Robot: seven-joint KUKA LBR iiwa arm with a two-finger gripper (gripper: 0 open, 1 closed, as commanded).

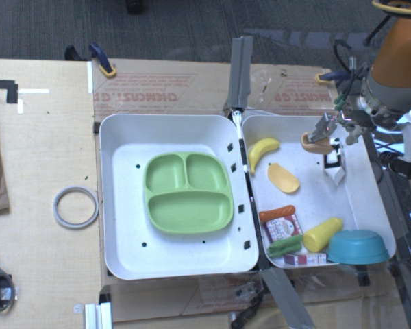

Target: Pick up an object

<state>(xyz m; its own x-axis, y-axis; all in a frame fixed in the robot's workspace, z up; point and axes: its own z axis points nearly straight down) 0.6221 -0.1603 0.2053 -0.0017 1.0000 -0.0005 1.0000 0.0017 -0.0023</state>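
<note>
My gripper (pixel 323 137) hangs over the back right part of the right bin (pixel 363 184), with the arm reaching in from the upper right. It is shut on a small tan rounded object (pixel 313 142), which sits between its metal fingers (pixel 327 125) and seems lifted off the bin floor. A small black and white piece (pixel 333 163) shows just below it. A banana (pixel 262 150) and an orange-yellow slice (pixel 283 177) lie to the gripper's left in the same bin.
At the right bin's front lie a red packet (pixel 280 222), a green item (pixel 285 245), a yellow bottle-like object (pixel 322 233) and a blue bowl (pixel 357 247). The left bin (pixel 116 184) holds a green divided plate (pixel 188 192). A tape ring (pixel 76 206) lies on the bench.
</note>
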